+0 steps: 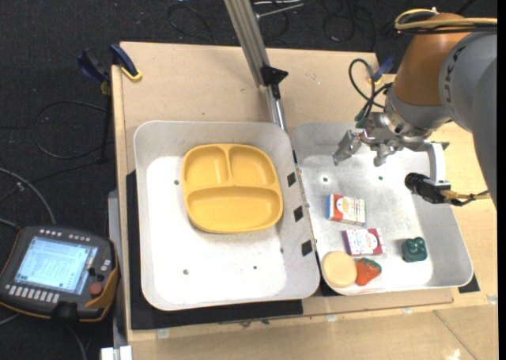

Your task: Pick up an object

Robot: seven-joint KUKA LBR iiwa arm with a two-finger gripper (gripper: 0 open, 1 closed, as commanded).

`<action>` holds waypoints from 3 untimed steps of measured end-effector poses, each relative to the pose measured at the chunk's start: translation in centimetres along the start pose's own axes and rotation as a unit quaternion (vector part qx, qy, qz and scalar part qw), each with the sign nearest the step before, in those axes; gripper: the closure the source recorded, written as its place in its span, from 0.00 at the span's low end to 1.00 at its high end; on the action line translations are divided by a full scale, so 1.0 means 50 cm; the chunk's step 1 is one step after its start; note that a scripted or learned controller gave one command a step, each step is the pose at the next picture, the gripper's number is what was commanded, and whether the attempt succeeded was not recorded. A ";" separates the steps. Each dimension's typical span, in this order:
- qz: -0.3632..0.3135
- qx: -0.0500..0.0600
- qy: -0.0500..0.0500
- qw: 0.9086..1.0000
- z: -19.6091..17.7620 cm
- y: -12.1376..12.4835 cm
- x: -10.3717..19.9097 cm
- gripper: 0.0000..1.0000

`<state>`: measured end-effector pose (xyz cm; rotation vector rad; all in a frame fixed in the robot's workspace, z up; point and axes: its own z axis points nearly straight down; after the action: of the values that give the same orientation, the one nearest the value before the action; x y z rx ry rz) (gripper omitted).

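Small objects for picking lie in the lower half of the right white bin: a red-and-white carton near the middle, a purple-and-white packet just below it, a round beige disc touching a red toy strawberry at the lower edge, and a dark green lump to the right. The two-finger gripper hangs over the bin's upper part, fingers spread apart, holding nothing. A yellow divided plastic tray sits in the left white bin.

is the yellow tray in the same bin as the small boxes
No, the yellow tray lies in the left bin, the small boxes in the right bin.
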<state>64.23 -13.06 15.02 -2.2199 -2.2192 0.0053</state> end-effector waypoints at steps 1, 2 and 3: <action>0.000 0.001 0.000 1.000 0.108 -0.002 0.001 0.00; 0.000 -0.003 0.000 1.000 0.080 0.002 0.001 1.00; 0.000 -0.005 -0.001 1.000 -0.016 0.008 -0.016 1.00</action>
<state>64.62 -13.84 15.84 -2.2260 -2.2253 -0.0053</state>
